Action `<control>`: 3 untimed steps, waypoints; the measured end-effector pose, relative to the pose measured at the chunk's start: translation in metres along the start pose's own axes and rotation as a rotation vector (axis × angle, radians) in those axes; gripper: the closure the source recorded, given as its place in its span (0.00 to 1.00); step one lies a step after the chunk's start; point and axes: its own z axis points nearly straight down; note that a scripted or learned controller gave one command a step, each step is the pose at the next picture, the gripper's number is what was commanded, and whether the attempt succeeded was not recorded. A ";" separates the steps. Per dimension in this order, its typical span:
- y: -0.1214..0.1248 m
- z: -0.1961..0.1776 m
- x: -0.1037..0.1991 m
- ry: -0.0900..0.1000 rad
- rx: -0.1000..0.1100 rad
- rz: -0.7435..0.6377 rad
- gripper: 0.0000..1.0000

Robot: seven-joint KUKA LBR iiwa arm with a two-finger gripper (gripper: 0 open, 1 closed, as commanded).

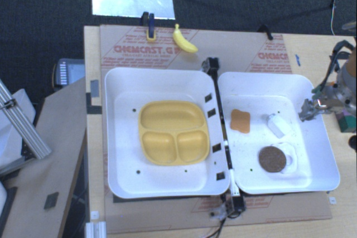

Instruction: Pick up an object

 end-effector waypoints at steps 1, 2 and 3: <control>0.021 0.011 0.048 0.003 0.003 -0.005 1.00; 0.037 0.015 0.111 0.004 0.003 -0.007 1.00; 0.056 0.024 0.163 0.004 0.003 -0.006 1.00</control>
